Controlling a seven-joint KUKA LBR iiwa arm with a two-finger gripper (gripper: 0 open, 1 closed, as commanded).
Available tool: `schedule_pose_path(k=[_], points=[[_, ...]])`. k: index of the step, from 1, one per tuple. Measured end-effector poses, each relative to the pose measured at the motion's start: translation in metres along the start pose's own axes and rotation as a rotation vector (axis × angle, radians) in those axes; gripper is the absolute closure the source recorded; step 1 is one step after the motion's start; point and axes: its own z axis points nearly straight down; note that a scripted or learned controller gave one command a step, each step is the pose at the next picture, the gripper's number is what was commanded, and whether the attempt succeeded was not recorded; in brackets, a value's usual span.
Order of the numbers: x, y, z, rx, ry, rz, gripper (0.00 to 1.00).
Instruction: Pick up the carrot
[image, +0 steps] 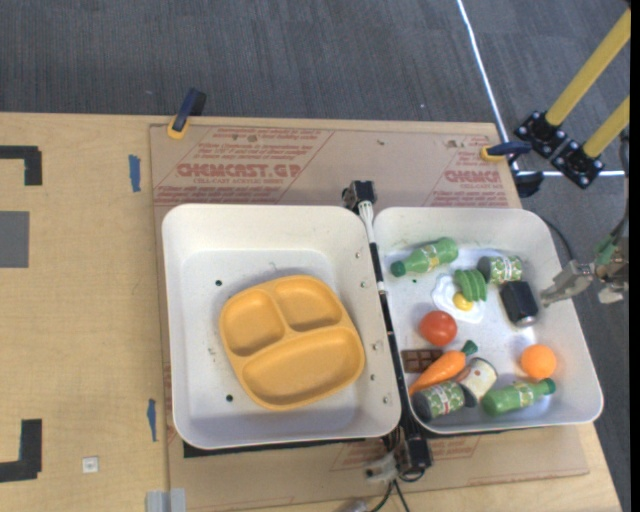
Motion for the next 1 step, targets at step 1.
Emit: schedule_pose_path(k=[1], points=[[0.0802, -0.0052, 0.0989, 0.002, 0.002, -0.009, 0.00]])
